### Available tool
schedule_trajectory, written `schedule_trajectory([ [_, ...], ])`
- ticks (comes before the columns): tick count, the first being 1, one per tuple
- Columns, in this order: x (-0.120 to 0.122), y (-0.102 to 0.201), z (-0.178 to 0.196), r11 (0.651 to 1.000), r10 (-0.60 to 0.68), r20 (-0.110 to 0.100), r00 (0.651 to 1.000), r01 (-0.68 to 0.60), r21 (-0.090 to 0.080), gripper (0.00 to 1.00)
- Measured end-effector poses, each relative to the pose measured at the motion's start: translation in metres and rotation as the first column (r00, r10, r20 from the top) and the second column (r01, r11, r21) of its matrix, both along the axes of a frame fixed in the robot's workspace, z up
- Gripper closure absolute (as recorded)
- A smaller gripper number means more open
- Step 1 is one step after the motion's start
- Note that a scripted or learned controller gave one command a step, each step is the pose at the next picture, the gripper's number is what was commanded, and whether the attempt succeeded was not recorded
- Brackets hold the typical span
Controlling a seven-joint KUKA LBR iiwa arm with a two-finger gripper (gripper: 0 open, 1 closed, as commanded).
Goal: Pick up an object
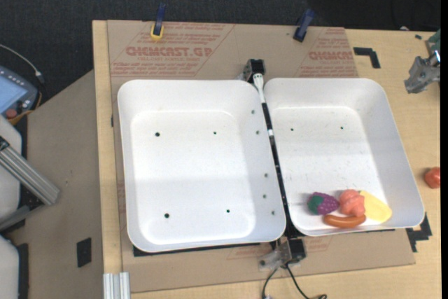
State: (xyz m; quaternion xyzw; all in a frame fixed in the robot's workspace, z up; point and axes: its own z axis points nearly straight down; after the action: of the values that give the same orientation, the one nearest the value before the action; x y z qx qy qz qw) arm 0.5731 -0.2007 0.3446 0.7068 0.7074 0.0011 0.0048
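Dark carpet floor behind; a brown cardboard sheet covers the bench, held at its far edge by a yellow-and-blue clamp and a blue clamp. Left bin: white, shallow. Right bin, touching the left along the centre seam: a cluster of toys in the near corner. Purple toy leftmost; orange-red sausage-shaped piece nearest the rim; pinkish-red toy beside a yellow piece. Gripper at far right edge, outside the bins, well apart from the toys; whether its jaws are open or closed, cannot tell.
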Motion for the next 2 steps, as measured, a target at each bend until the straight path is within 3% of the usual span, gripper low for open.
schedule_trajectory([
  [2, 0.001, 0.000, 0.022, 1.000, 0.001, 0.008, 1.000, -0.001, -0.005, 1.00],
])
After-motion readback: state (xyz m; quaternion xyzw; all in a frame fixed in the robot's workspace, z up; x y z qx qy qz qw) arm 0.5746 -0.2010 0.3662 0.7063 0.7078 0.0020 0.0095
